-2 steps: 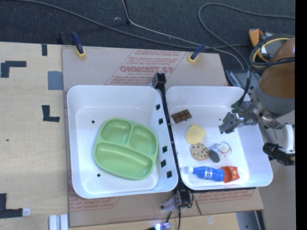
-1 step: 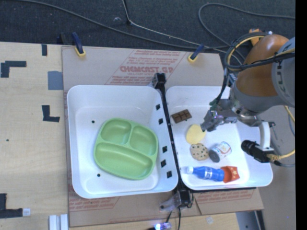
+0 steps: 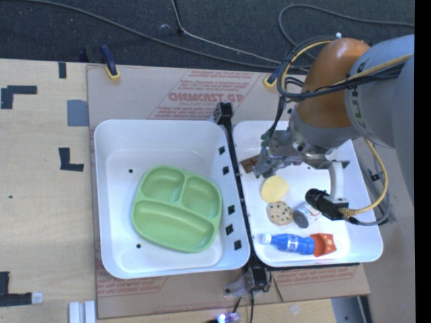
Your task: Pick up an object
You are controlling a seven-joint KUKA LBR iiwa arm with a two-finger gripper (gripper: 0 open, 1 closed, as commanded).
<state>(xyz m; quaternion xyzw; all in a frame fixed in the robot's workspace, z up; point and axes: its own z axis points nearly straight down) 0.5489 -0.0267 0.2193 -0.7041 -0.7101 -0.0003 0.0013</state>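
Hanging low over the right bin (image 3: 367, 247), the gripper (image 3: 277, 169) sits just above a pale yellow disc (image 3: 274, 188); whether it is open cannot be told, with cookie (image 3: 279, 212) and blue bottle (image 3: 291, 243) nearby

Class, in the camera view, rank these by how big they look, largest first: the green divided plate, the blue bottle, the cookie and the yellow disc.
1. Green divided plate, by far the largest.
2. Blue bottle.
3. Cookie and yellow disc: they look about alike, so no ranking between them.

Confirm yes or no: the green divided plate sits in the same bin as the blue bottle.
No, the green divided plate lies in the left bin; the blue bottle lies in the right.
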